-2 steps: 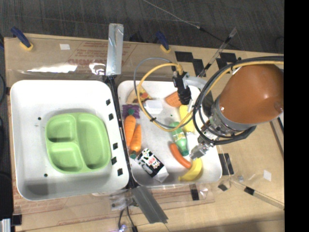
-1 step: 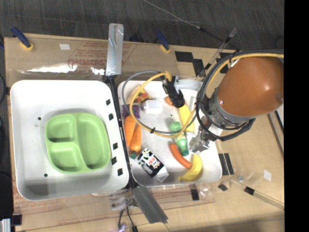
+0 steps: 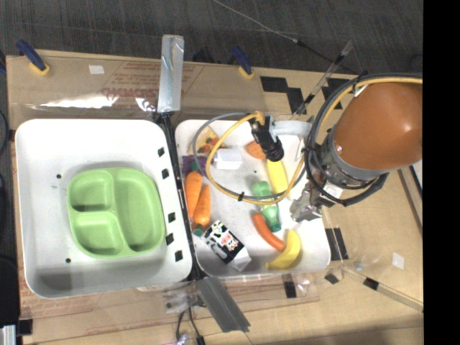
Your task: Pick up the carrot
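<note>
**Carrot not yet picked up; grasp still outstanding**

Camera view: The carrot [image 3: 194, 192] lies in the right bin [image 3: 316, 254], along its left wall, with a second orange piece [image 3: 204, 205] touching its right side; whether that piece is another carrot cannot be told. A smaller orange vegetable [image 3: 267, 231] lies lower in the same bin, just beside a banana [image 3: 288, 250]. The arm [image 3: 374, 128] hangs over the bin's right side, and the gripper [image 3: 305, 208] sits near the right wall, well apart from the carrot. Nothing shows between its tips; whether they stand apart or together cannot be told. The left bin [image 3: 36, 192] holds a green divided tray [image 3: 115, 210].

Judgement: no part of the pickup is done. Approach, closing and lifting all remain.
</note>
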`<state>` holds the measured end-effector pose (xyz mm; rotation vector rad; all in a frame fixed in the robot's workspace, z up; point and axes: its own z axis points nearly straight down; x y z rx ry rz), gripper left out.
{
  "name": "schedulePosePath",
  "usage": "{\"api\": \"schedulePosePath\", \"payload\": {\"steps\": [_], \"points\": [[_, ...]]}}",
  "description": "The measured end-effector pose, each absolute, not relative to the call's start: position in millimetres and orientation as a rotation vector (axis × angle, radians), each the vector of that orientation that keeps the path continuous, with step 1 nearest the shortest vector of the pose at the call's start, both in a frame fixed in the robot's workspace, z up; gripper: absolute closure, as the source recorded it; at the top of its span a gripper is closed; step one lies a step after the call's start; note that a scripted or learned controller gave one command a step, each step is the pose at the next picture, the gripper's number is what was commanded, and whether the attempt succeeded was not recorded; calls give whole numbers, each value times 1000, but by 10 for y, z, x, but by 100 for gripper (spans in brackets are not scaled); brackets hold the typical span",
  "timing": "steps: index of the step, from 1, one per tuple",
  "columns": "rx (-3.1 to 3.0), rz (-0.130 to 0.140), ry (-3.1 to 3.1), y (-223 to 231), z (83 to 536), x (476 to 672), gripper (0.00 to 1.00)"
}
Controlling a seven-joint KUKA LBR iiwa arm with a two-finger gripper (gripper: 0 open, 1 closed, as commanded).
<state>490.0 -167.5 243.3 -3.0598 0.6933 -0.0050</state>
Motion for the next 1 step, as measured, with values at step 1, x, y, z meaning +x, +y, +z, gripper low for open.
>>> {"api": "schedulePosePath", "payload": {"steps": [1], "points": [[-3073,-8,635,-2096,2644,5107,100]]}}
